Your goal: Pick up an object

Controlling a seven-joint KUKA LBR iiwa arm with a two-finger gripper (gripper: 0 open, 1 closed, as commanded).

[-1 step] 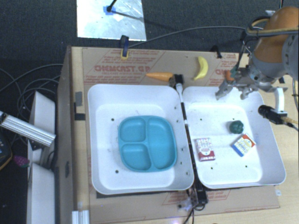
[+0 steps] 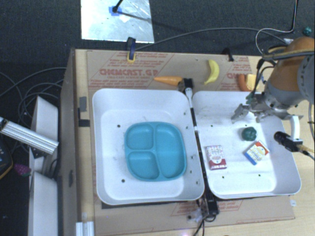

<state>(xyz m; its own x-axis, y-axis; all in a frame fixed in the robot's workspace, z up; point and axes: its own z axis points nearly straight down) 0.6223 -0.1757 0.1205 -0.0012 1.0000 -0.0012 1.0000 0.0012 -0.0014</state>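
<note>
Camera view: the pincer (image 2: pixel 248 113) hangs with fingers spread and nothing between them, in the right bin (image 2: pixel 283 181), just above a small dark green ball (image 2: pixel 249 132). Best to centre over the ball, descend straight, then close gently.

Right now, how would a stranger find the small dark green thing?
Look in the right-hand white bin. In its upper half lies the green ball, just below the pincer. It is round and dark; the two other items there are flat printed packets.
</note>
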